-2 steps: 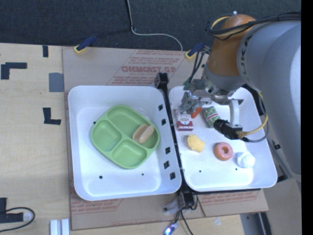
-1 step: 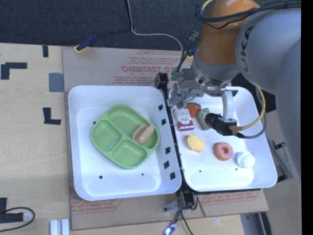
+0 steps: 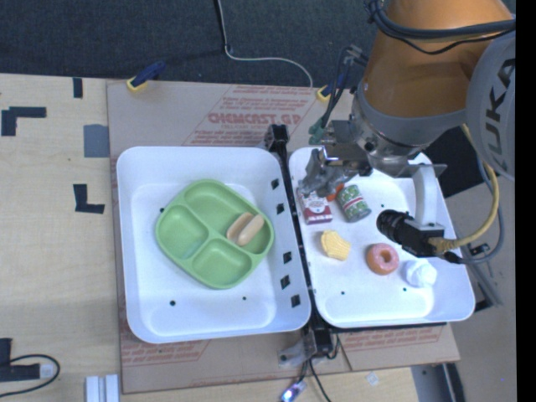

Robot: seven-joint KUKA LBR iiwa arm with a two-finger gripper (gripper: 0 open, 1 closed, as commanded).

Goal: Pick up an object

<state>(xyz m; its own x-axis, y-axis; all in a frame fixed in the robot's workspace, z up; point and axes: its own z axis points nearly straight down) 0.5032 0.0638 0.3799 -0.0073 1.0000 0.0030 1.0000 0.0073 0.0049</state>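
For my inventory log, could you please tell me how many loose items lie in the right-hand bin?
5: a red-and-white packet under the claw, a green can beside it, a yellow corn piece, a pink doughnut, and a white object near the right edge. The arm may hide more.

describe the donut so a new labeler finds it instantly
Look in the right bin, the one under the arm. The donut lies toward its near right part, between the yellow corn piece and a white object. It alone is a pink-frosted ring with a hole.

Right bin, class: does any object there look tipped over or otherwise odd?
Yes. The green can lies on its side in the right bin, beside the small red-and-white carton under the pincer.
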